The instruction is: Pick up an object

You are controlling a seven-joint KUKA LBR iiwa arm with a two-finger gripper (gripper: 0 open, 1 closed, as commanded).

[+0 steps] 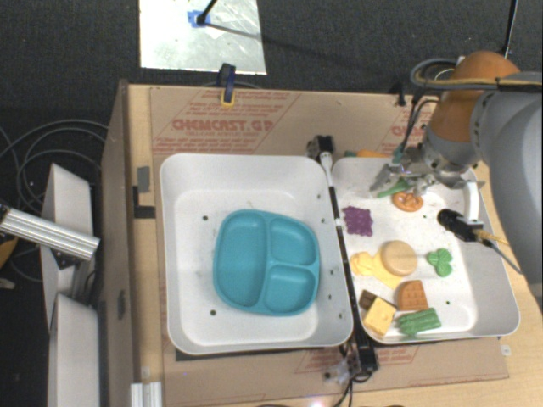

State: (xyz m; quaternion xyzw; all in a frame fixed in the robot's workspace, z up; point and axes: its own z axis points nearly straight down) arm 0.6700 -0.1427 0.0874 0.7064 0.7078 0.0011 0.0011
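My gripper hangs low over the back part of the right bin, reaching in from the right. Right beside it lie an orange slice-like piece and a small green piece; I cannot tell whether the gripper touches either. Further forward in the same bin are purple grapes, a round tan bun, a pale yellow piece, a green broccoli-like piece, a brown waffle, a yellow cheese block and a green pod.
The left bin holds a teal divided plate. A black divider rail runs between the bins. A small orange thing sits at the right bin's back rim. Cardboard lies under both bins.
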